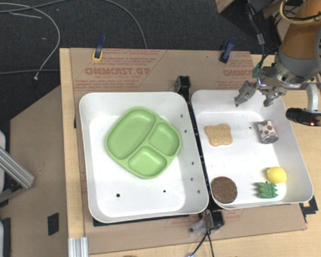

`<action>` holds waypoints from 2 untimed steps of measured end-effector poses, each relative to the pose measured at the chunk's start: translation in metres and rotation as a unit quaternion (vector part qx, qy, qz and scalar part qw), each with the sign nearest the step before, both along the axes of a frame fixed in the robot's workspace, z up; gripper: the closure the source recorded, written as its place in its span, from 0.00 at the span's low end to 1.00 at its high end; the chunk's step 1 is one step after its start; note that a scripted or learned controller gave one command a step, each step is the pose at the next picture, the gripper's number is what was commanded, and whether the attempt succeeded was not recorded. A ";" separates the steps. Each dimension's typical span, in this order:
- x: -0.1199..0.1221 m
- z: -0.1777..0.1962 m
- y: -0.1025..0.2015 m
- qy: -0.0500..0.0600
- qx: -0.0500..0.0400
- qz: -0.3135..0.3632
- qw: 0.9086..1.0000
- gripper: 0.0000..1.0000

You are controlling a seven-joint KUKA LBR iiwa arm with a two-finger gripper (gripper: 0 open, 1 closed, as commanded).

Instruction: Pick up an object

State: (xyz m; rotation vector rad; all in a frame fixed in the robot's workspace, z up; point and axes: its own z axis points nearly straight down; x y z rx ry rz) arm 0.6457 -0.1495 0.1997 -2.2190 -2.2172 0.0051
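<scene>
Carrying both bins, worktop (69, 143): a brown board with red lettering, clamped by blue clips at its far edge.
Left bin (96, 197): white and shallow, covering the worktop's left half.
Right bin (294, 159): white, just beside the left bin, reaching to the worktop's right edge.
Arm (302, 36): grey with an orange band, above the worktop's far right corner.
Green plate (143, 142): three sections, lying flat in the middle of the left bin.
Gripper (257, 94): hanging over the far edge of the right bin, fingers spread apart with nothing between them.
Toast slice (219, 135): tan, flat, near the right bin's left wall.
Brown disc (223, 189): round and dark, in the right bin's near left corner.
Small can (266, 131): on its side near the right bin's right wall.
Green leafy toy (267, 190): at the right bin's near edge.
Lemon (276, 175): yellow, touching the green leafy toy on its far side.
</scene>
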 end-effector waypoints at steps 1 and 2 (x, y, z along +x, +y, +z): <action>0.001 0.002 0.000 -0.002 0.000 0.000 1.000 0.00; 0.000 -0.050 -0.009 -0.001 0.000 0.000 1.000 0.00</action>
